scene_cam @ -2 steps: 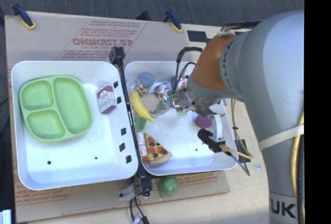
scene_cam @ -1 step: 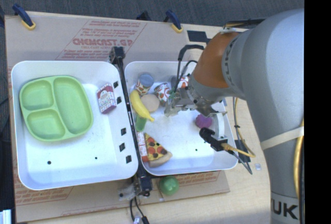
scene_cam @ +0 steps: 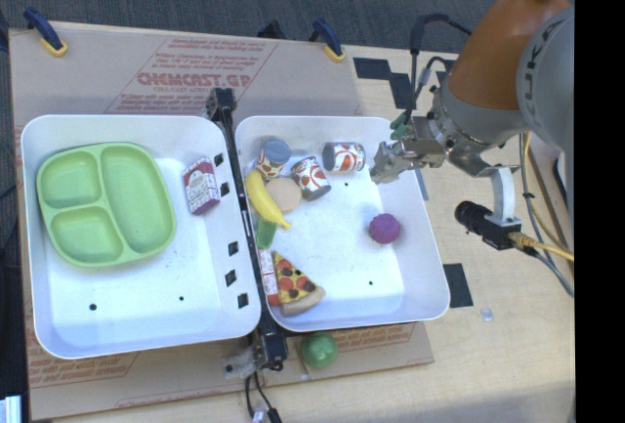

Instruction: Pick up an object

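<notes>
Hovering at the right bin's far right rim, the gripper carries nothing, its opening perhaps narrow, hard to tell. The nearby can sits ungrasped; picking remains undone.

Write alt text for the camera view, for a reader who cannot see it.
The grey arm's gripper hovers at the right white bin's right rim, near a red-and-white can and a purple ball. A green divided plate lies in the left white bin.
</notes>
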`<state>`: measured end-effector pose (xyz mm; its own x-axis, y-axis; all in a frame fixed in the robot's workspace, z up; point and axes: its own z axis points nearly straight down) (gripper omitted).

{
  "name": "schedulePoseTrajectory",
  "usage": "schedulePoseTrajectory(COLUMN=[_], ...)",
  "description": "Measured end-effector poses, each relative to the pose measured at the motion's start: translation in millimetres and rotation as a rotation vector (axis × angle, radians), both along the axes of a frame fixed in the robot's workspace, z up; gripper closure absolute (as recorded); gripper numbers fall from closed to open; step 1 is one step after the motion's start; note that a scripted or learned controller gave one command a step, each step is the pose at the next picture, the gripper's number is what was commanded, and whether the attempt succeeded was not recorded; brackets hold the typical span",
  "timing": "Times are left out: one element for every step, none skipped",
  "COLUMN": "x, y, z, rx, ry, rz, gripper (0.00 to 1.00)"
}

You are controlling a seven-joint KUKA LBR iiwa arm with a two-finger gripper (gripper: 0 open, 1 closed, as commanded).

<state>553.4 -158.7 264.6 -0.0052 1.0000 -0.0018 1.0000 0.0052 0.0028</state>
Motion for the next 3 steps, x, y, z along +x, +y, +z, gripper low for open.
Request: schedulePoseTrajectory(x=[-26,-26,-29], y=[-11,-11,-24], z=[-72,-72,-170], rx=[0.003,0.002,0.006], ry=[0.006,0.006,0.009], rz=[0.000,0.000,0.002], gripper=[1.00,0.00,0.00])
